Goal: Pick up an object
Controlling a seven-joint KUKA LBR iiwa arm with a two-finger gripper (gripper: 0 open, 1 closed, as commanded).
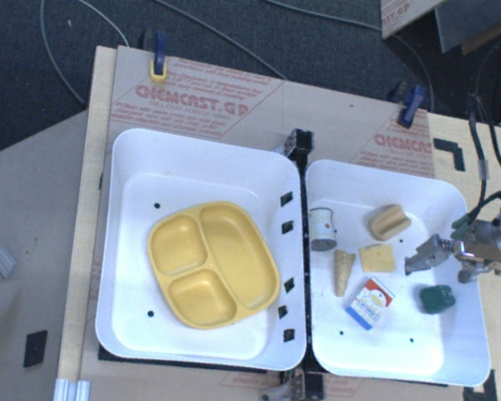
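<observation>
The near rim of the left bin (113, 338) and of the right bin (374, 370) lies toward the lower edge, with a strip of bare board (200, 386) in front. In the left bin, a yellow divided tray (211, 263) sits at centre, its long axis running from 10 o'clock to 4 o'clock, with open white floor on all sides. In the right bin, the near half of the floor is bare. A small red, white and blue carton (369, 302) lies nearest, its long axis running roughly 1 o'clock to 7 o'clock. At 3 o'clock from it, well apart, lies a dark green object (437, 298) close to the right wall. Beyond the carton, a pale cone (342, 271) points toward 6 o'clock, beside a yellow block (378, 258). At 10 o'clock from the cone stands a small grey-and-white can (322, 228). A tan bread-like piece (389, 221) lies farthest, its long axis running 2 o'clock to 8 o'clock. The gripper (431, 257) hangs between the yellow block and the green object; nothing shows between its fingers, and whether they stand apart or together cannot be told.
</observation>
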